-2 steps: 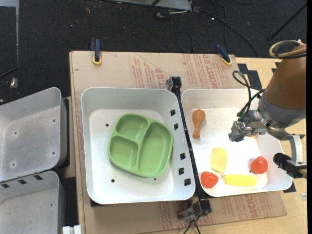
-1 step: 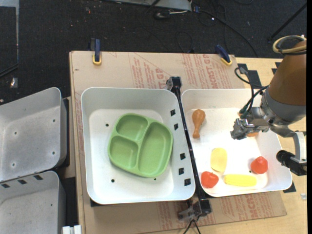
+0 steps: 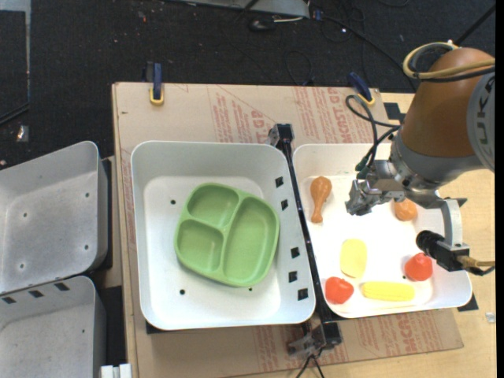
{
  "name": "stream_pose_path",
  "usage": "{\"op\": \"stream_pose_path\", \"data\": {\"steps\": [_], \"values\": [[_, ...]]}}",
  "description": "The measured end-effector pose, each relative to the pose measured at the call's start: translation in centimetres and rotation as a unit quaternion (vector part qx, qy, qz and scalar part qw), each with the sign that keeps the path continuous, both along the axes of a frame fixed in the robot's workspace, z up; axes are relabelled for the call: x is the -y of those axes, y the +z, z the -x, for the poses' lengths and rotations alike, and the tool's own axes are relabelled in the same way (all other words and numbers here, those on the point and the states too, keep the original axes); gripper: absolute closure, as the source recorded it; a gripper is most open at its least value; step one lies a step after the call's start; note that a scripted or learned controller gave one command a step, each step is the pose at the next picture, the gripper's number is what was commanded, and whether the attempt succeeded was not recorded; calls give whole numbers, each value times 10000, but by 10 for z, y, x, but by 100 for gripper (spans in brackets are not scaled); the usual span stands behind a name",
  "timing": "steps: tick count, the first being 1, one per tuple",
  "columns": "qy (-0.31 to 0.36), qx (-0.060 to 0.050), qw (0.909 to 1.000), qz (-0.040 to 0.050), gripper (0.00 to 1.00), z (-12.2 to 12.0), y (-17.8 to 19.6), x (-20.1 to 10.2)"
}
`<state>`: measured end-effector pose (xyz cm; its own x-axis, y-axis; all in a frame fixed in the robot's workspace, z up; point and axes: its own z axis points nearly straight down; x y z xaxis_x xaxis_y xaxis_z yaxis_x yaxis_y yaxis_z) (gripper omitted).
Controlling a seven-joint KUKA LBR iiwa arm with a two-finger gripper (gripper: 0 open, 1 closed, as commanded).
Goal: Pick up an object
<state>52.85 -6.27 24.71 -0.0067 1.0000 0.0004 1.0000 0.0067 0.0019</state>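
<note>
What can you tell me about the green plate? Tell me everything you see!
The green plate is light green and looks like smooth plastic. It has rounded corners and raised ridges that split it into three sections: one long one on the right side and two smaller ones on the left. It lies flat, right side up, turned a little askew, near the middle of the left white bin. Nothing sits in its sections, and only the bin floor touches it. The gripper is over in the other bin.
</note>
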Motion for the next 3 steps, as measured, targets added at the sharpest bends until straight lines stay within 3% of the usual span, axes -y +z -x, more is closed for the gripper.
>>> {"op": "stream_pose_path", "data": {"steps": [2,3], "values": [[10,-2,10000,-4,100,-23,-1,-97],[5,6,10000,-4,100,-52,0,-143]]}}
